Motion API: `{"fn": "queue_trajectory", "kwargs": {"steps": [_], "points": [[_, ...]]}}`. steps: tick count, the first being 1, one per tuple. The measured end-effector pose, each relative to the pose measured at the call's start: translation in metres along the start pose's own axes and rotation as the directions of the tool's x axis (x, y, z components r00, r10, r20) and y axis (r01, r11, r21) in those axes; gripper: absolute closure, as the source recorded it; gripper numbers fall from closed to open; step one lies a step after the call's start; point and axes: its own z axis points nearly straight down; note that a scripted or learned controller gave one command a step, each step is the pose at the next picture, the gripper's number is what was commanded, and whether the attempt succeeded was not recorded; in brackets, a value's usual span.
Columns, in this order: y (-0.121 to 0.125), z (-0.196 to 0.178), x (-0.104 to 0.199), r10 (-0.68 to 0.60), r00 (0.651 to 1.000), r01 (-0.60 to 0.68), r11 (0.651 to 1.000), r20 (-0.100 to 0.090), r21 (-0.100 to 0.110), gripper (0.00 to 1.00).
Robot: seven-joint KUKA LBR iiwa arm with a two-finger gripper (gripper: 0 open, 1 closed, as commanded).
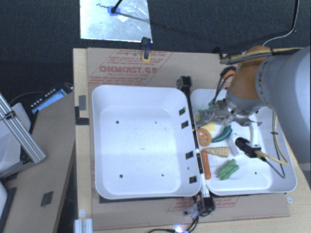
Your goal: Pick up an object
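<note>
My gripper (pixel 212 116) reaches down into the right bin (pixel 272 181), near its left wall. Just below it lie a small yellow piece (pixel 210 128) and an orange round toy (pixel 204 138). A teal curved object (pixel 224 134) lies to the right of these. Nearer the front are a waffle cone (pixel 218 152), an orange carrot (pixel 207 166) along the left wall, and a green pod-like toy (pixel 227 169). The grey arm with its orange band (pixel 248 76) covers the bin's far part.
The left bin (pixel 141 144) stands beside the right one, with black clips (pixel 189 154) along the shared rim. A brown board lies under both bins. A metal frame (pixel 19 135) stands at the far left.
</note>
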Motion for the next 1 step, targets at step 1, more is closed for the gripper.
{"fn": "queue_trajectory", "kwargs": {"steps": [1], "points": [[0.0025,-0.0143,-0.0013,-0.001,1.0,0.001,1.0,0.002,-0.007,1.0]]}}
